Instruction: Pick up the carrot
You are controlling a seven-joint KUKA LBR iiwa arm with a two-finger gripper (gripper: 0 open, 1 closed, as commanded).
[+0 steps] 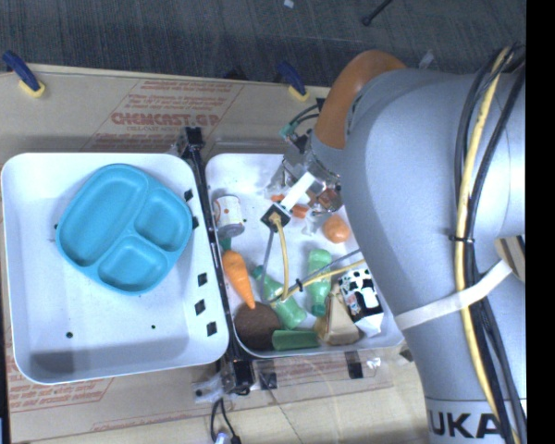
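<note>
Scanning from the left, I see the worktop (92,118) carrying two white bins. The left bin (37,340) holds a blue divided tray (122,227), well apart from anything I need. Crossing the divider into the right bin (250,169), I find the carrot (238,277) lying just beside that bin's left wall. Its long axis runs roughly up and down the picture with a slight lean, the thick orange end uppermost and the tip pointing down toward a brown rounded object (256,322), which it seems to touch. Just above the carrot stands a small can (228,211), and to its right lie several green pieces (291,308).

Further right, the tool (301,192) hangs over the upper middle of the right bin, near a small orange ball (336,228). I cannot tell from this angle how the tool is set, and I see nothing carried in it.

So the carrot lies down and to the left of the tool. I judge that the next move must travel that way and turn the tool across the carrot's length.
</note>
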